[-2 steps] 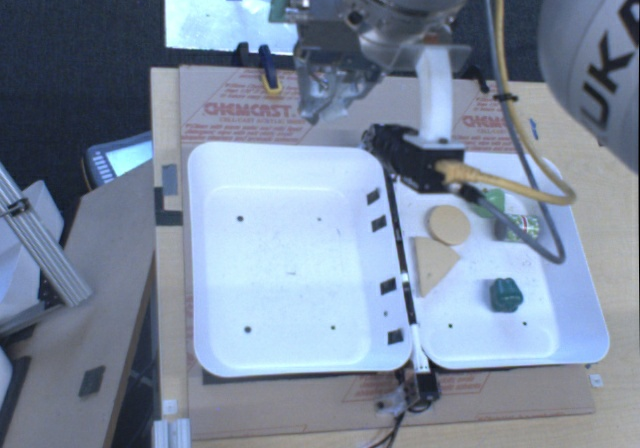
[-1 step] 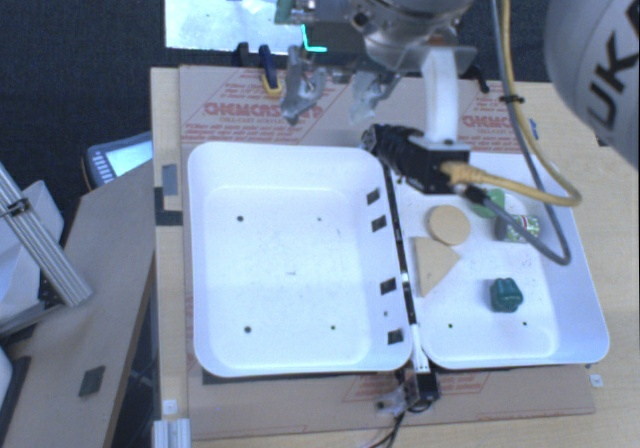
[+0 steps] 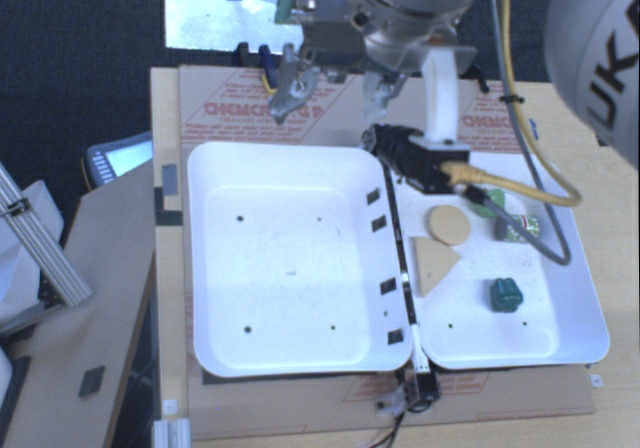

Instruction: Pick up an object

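Observation:
The right bin (image 3: 560, 336) holds a tan round disc (image 3: 449, 225), a tan wedge (image 3: 433, 263), a small dark green block (image 3: 505, 294) and a green and white piece (image 3: 516, 227) partly under a cable. My gripper (image 3: 336, 94) hangs high over the back rim of the left bin (image 3: 230, 336). Its two fingers (image 3: 293, 88) are spread wide, open, with nothing between them. It is well apart from all the objects, up and to their left.
A black fitting (image 3: 415, 162) with a yellow cable (image 3: 520, 193) lies across the right bin's back left corner. A grey cable runs over the green and white piece. The bins sit on a cardboard sheet (image 3: 230, 106). A metal rail (image 3: 40, 236) lies at the left.

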`<state>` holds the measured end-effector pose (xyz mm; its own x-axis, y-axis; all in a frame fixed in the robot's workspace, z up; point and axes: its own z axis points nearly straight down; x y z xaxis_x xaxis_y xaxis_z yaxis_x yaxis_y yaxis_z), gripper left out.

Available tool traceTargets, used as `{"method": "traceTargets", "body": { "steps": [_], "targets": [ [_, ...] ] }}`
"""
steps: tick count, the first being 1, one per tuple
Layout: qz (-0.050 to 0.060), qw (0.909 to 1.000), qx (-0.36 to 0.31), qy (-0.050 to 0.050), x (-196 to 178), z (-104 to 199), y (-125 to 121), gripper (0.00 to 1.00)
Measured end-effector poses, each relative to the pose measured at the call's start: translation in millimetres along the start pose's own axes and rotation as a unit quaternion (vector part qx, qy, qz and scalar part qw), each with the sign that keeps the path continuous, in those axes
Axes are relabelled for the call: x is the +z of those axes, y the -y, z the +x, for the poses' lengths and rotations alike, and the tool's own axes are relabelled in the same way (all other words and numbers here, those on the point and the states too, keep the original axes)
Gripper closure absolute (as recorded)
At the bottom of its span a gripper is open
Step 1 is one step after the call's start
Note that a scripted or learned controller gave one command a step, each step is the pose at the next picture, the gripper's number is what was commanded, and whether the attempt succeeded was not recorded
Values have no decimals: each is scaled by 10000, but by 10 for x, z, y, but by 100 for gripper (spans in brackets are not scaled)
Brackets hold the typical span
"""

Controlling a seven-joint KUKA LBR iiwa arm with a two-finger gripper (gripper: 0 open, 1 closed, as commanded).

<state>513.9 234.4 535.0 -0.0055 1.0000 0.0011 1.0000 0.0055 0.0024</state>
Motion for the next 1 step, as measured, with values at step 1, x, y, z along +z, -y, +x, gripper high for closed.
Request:
{"method": "traceTargets", "body": {
  "steps": [1],
  "targets": [
    [0,10000,0,0,0,0,0,0]
  ]
}}
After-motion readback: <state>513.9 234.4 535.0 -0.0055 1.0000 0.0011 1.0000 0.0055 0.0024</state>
